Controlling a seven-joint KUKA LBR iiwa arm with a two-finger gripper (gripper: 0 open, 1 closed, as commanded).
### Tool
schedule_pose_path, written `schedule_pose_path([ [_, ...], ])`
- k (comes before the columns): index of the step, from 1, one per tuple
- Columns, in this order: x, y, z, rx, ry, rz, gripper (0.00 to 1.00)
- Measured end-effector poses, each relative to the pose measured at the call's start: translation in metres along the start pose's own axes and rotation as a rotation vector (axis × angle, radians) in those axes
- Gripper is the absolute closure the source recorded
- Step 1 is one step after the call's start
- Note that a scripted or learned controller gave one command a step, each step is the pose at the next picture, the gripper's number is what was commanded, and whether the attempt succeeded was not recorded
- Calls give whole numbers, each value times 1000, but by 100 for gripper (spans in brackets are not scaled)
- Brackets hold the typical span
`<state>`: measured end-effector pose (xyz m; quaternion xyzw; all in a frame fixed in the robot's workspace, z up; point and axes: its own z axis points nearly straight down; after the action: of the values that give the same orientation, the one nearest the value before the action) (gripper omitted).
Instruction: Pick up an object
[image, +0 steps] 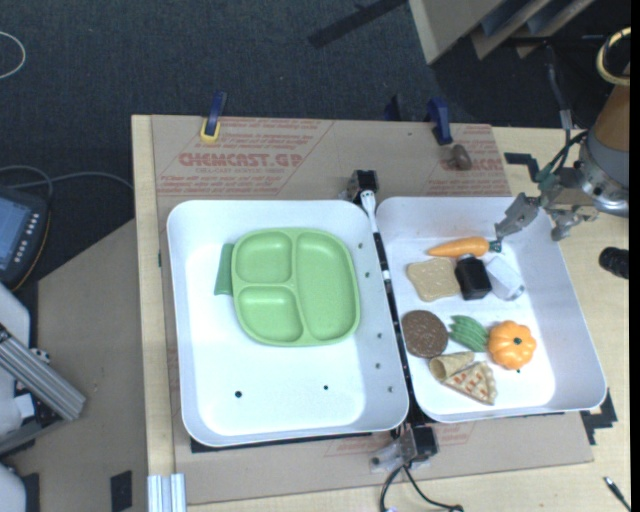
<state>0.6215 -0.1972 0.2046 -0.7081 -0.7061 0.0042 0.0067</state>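
The carrot (459, 247) lies in the right bin (575, 330), near its far wall, long axis running left to right with the narrow tip toward the left bin (195, 330). The gripper (518, 219) hangs above the carrot's thick right end; whether it is spread or closed cannot be told. The arm (607, 160) is cut off at the right edge, and a black block (472, 278) partly covers a pale object beside it.

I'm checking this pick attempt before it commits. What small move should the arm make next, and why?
Probably a short move left and down toward the carrot. The gripper hangs near the right bin's upper edge with nothing visible between its fingers, and the carrot is the nearest item, lying apart from the bread slice below it.
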Motion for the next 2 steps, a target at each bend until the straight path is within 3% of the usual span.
schedule_pose_path([
  [1, 1, 3, -9, -15, -3, -3, 0],
  [2, 0, 13, 47, -11, -2, -6, 0],
])
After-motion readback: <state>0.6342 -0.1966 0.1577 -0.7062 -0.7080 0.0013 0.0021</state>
